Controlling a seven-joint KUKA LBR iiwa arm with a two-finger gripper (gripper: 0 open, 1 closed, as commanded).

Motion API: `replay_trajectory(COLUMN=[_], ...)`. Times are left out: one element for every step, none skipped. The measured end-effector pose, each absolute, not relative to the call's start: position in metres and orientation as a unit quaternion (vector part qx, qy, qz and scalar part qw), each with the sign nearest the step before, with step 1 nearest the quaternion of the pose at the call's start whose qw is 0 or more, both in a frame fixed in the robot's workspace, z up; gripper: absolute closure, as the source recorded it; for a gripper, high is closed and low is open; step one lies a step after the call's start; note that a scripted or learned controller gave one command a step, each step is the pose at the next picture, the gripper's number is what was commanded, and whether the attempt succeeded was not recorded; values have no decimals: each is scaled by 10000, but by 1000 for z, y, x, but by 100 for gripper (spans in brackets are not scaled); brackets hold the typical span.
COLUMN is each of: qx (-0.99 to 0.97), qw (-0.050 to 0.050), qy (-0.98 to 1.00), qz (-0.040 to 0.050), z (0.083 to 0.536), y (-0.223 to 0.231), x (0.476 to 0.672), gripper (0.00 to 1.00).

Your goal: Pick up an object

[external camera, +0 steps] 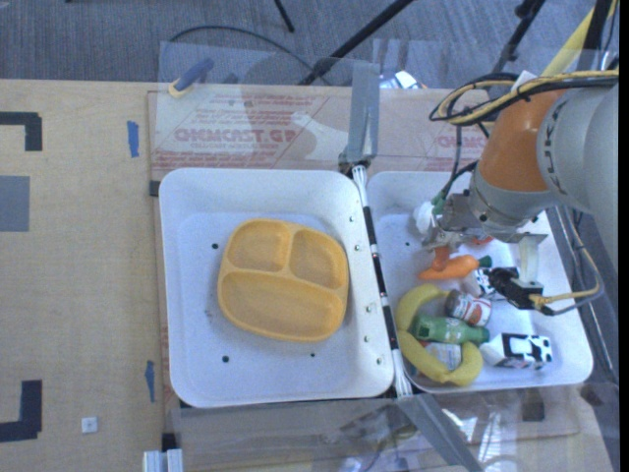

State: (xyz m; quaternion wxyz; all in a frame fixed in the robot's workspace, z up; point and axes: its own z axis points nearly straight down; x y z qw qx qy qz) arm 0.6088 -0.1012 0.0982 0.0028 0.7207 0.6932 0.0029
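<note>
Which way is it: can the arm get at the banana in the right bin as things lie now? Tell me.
Probably yes, in part. The banana lies near the gripper in the right bin, but a green bottle lies across its middle, so only its curved ends look free to grasp.

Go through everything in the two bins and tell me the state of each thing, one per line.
Yellow divided plate: flat, upright, in the left bin.
Banana: lying curved in the right bin.
Green bottle: on its side across the banana.
Orange carrot: lying flat.
Cow toy: near the front right corner.
End effector: low over the right bin.
</note>
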Motion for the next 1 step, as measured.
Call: replay_trajectory(qx=[7331], qw=[6], qy=[6801], qz=[4], z=[232], y=[-36], x=[626], gripper=[100])
